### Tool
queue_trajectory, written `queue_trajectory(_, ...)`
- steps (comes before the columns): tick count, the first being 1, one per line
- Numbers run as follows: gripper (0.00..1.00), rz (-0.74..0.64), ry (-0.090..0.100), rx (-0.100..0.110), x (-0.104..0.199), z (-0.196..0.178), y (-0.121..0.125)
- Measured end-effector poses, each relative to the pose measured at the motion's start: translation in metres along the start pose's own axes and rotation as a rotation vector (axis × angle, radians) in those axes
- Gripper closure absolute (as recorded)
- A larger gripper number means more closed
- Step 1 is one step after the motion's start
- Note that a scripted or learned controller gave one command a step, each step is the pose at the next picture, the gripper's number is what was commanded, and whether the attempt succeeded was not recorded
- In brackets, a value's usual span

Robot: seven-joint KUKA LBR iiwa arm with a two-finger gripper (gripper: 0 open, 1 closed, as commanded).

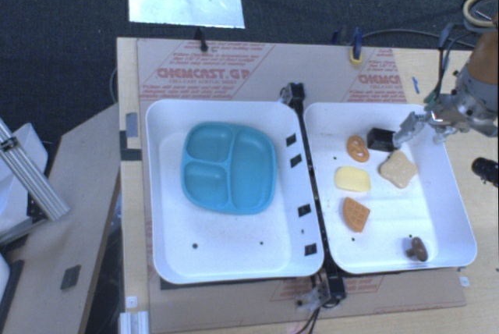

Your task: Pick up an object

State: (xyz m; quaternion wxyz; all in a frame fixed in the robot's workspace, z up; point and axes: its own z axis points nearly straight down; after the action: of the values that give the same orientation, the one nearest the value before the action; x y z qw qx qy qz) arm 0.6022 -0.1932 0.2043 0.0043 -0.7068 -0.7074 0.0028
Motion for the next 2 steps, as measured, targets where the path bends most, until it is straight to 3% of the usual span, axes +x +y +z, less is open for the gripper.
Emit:
queue_trajectory(1, 0.00, -0.003, -0.002, -0.010, 0.001, -0.006, 0.002)
queue_trajectory(2, 0.00, -0.006, -0.001, -0.007, 0.009, 0.048, 0.009)
